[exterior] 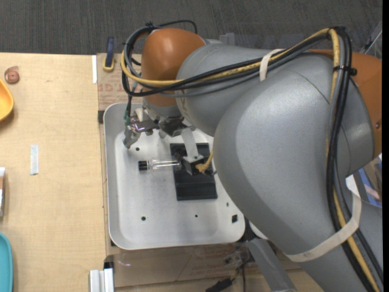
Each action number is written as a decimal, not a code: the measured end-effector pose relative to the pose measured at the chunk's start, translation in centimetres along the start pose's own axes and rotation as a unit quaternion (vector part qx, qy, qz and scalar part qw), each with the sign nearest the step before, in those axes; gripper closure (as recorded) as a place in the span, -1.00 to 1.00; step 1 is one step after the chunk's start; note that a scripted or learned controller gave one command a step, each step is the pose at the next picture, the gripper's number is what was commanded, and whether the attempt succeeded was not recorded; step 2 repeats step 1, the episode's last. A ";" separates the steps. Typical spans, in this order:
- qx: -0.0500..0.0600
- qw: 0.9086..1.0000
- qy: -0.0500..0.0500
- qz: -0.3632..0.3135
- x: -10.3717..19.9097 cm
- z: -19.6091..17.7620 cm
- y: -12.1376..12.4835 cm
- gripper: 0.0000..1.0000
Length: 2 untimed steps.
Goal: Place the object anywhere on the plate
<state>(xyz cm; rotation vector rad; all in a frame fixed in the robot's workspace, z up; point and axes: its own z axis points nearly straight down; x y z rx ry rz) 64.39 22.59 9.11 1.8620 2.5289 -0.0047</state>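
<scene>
A small clear tube with a black cap [157, 165] lies flat on the floor of the white bin [121, 224], left of centre. My gripper [131, 136] hangs over the bin's upper left part, a short way above and left of the tube and apart from it. The grey arm with its orange band [173, 53] reaches in from the right and hides the bin's right side. At the left edge of the view a yellow dish [3, 102] pokes in over the tan board. A teal dish [3, 263] shows at the lower left corner.
The tan board [55, 212] left of the bin carries a small pink round piece [11, 75] and a pale strip [34, 160]. A blue-handled tool [110, 46] lies beyond the bin's far left corner.
</scene>
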 end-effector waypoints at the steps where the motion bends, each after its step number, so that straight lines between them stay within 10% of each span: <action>1: 0.001 0.971 0.000 0.238 -2.2 0.0 0.9 -1.00; 2: 0.001 0.971 0.000 0.238 -2.2 0.0 0.9 -1.00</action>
